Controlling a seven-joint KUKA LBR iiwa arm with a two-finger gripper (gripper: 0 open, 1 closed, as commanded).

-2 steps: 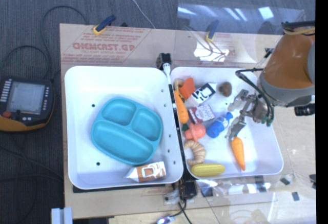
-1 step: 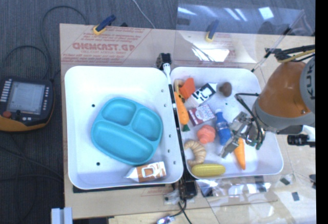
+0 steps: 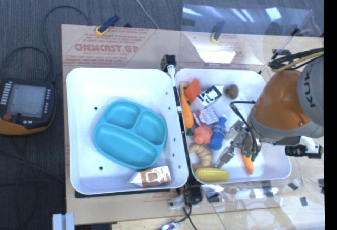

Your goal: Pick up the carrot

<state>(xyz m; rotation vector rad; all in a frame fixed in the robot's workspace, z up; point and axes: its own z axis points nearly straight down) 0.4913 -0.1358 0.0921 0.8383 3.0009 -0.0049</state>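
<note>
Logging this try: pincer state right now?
Pincer: cannot be told. It sits low in the right bin, beside the carrot, among the toys.

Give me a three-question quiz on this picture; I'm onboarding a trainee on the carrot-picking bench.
1. True or false: the blue divided plate lies in the left bin.
2. The small carrot lies: A) on the plate, B) in the right bin beside the gripper, C) on the floor.
3. What yellow item lies at the right bin's near edge?

Key: 1 true. 2 B. 3 the banana.
</note>
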